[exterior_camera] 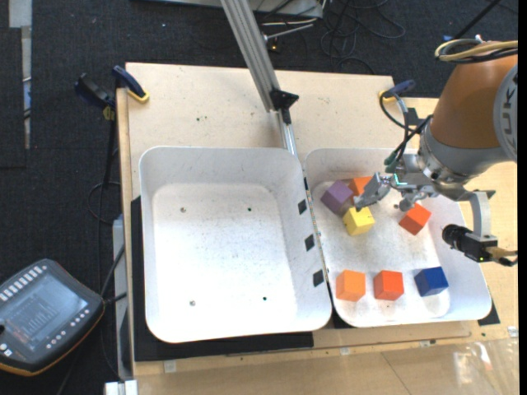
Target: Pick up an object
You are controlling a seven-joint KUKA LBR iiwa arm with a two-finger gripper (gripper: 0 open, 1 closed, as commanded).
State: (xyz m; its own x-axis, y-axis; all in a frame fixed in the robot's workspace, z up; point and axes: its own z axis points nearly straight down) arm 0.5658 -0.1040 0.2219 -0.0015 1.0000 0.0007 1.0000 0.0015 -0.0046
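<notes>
We see the left bin [218,245] on the surface [206,105]. In the right bin [461,303], a purple block [336,196] touches a yellow block [358,220] at its 4 o'clock. The claw [380,189] sits just above the yellow block; we cannot tell its opening. Orange [351,285], red [389,285] and blue [431,281] blocks line the 6 o'clock edge.
</notes>
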